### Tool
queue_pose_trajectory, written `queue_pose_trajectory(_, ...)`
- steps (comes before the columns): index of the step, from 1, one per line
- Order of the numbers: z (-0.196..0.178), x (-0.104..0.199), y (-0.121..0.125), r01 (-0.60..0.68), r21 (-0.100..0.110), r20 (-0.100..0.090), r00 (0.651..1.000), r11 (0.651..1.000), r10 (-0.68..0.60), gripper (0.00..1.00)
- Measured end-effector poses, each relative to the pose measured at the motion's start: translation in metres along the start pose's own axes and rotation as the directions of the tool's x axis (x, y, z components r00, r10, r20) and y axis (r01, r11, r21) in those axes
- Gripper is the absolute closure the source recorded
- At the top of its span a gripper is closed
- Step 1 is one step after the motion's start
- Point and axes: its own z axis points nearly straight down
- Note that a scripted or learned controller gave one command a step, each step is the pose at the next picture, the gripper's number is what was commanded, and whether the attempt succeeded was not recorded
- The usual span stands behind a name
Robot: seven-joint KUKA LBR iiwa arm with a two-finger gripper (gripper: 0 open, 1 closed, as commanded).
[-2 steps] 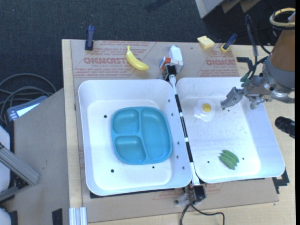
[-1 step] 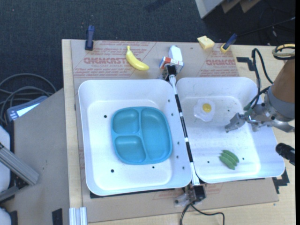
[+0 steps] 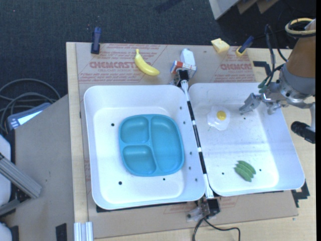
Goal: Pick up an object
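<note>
Hovering over the right bin's [image 3: 281, 149] upper right: gripper [image 3: 258, 104], fingers spread, grasping nothing. Lay apart below: fried egg toy [image 3: 218, 118], green pea pod [image 3: 245, 170]. Arm cut off at right edge. Blue divided plate [image 3: 150, 144] in left bin [image 3: 100, 134].

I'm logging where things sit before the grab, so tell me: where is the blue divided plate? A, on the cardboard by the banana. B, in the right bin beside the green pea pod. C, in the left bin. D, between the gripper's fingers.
C: the blue divided plate lies flat inside the left bin, while the gripper hangs over the right bin.
</note>
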Motion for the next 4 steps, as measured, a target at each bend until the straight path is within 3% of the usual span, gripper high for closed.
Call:
queue_pose_trajectory(1,0.024,0.066,0.009,0.001,0.003,-0.002,1.0,1.0,-0.001,0.0)
queue_pose_trajectory(2,0.079,0.062,0.041,0.0,-0.002,0.0,1.0,1.0,0.0,0.0)
queue_pose_trajectory(3,0.069,0.063,0.042,0.001,-0.004,0.001,1.0,1.0,-0.001,1.0)
queue_pose_trajectory(4,0.069,0.063,0.041,0.001,-0.003,0.001,1.0,1.0,-0.001,0.0)
